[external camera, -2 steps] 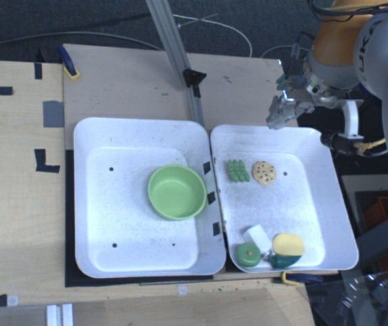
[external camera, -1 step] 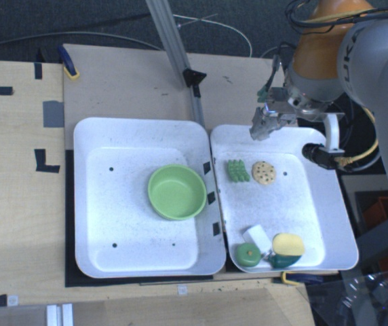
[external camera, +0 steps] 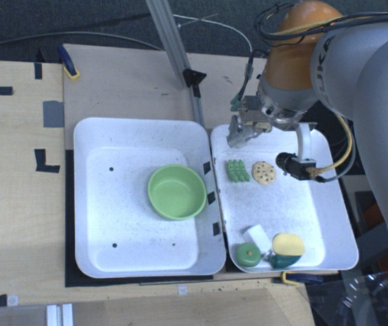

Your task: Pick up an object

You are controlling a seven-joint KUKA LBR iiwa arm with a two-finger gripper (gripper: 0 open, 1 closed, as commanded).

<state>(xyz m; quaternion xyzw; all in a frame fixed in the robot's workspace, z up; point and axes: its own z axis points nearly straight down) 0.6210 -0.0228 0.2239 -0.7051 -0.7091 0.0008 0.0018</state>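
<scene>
My gripper [external camera: 240, 137] hangs over the far left corner of the right bin [external camera: 330, 216], its fingers pointing down just above a small green ridged piece [external camera: 237, 170]. Nothing shows between the fingers. A round cookie with dark chips [external camera: 264, 173] lies right of the green piece. At the bin's near edge sit a green round object [external camera: 249, 255], a white block [external camera: 256, 236] and a yellow object [external camera: 288, 243] on a teal one [external camera: 285, 261]. A green bowl [external camera: 176, 192] sits in the left bin [external camera: 99, 182].
A slanted metal pole [external camera: 173, 46] rises behind the bins, close to the arm's left. Cables loop around the orange wrist band [external camera: 296, 39]. A black fitting [external camera: 296, 166] hangs from the arm over the right bin.
</scene>
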